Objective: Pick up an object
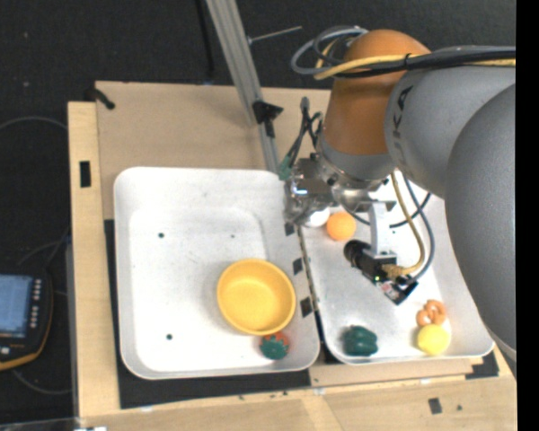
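Two white bins sit side by side on the bench; the left bin holds a yellow bowl with a small green-and-red piece just beside its lower rim; the right bin holds an orange ball, a green pepper, a yellow fruit and an orange piece; the gripper hangs at the right bin's upper left corner, near the orange ball; I cannot tell its state.
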{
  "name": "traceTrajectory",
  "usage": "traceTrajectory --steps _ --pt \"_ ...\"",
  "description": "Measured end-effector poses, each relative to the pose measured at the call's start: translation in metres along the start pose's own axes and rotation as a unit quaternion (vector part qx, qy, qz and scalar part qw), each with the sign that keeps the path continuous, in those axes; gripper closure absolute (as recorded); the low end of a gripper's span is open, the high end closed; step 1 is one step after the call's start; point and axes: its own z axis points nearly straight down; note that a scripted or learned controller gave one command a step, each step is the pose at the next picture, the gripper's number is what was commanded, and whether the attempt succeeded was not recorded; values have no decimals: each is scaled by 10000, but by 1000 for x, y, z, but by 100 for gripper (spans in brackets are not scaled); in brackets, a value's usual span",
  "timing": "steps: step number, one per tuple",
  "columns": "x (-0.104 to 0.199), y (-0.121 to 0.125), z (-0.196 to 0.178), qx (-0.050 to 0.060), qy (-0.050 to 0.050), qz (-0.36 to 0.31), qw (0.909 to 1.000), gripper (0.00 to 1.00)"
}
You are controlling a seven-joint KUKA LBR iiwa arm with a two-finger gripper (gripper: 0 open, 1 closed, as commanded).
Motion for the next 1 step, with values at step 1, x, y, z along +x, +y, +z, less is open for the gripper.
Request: traceTrajectory --steps 1 --pt "44 21 10 1 1 3 10000 100"
